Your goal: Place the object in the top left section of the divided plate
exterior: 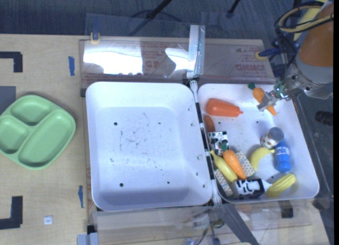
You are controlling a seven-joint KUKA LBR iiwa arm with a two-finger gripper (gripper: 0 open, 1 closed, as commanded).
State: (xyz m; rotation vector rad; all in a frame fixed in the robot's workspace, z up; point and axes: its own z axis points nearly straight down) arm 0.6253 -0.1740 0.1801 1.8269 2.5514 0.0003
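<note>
The green divided plate (62,115) lies on the bench at the far left, outside both bins, and its three sections hold nothing. My gripper (271,99) hangs over the back right corner of the right bin (307,148). It sits right over a small orange carrot (258,95) with a green top, and part of the gripper crosses the carrot's middle. Whether the carrot is gripped is unclear from this angle. The grey arm with its orange band (318,47) reaches in from the upper right.
The right bin also holds a large orange carrot (223,108), a blue bottle (283,157), yellow bananas (280,184), another carrot (233,164) and several small toys. The left bin (106,101) lies between gripper and plate. A clear panel (137,58) stands behind.
</note>
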